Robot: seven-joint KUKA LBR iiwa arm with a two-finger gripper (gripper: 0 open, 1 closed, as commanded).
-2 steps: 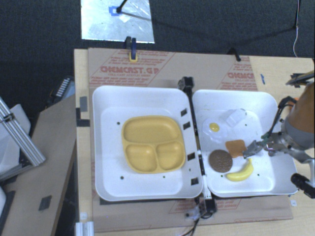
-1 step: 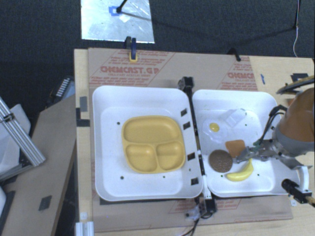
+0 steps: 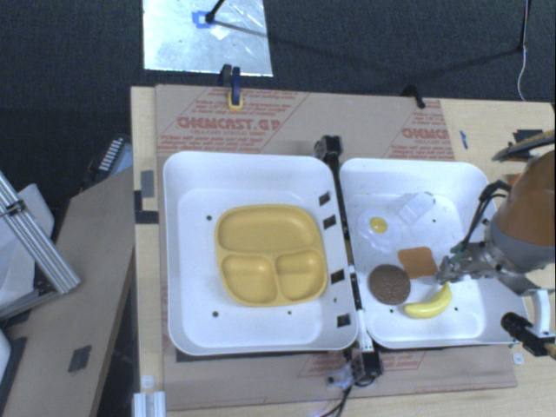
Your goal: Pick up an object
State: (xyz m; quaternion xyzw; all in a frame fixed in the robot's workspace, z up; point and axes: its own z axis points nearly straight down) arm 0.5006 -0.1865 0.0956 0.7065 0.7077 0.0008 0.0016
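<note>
The curved yellow plastic banana (image 3: pixel 430 304) lies lower-left to upper-right, just under the hand (image 3: pixel 451 268); its grip cannot be told.

Two white bins: the left bin (image 3: pixel 187 259) holds a pale mustard-yellow divided tray (image 3: pixel 269 254); the right bin (image 3: pixel 469 320) holds a bright yellow banana (image 3: pixel 430 305), a dark brown round cookie (image 3: pixel 389 284), a tan-orange square piece (image 3: pixel 417 261), a fried egg toy (image 3: pixel 379 225) with yellow yolk on white, and a clear, faintly glinting object (image 3: pixel 415 205). The surface (image 3: pixel 287 120) is tan cardboard printed with red lettering. The arm (image 3: pixel 526 220) is grey with an orange band. The floor (image 3: pixel 69 59) is dark blue-black carpet bearing a silvery sheet (image 3: pixel 207 26).
</note>
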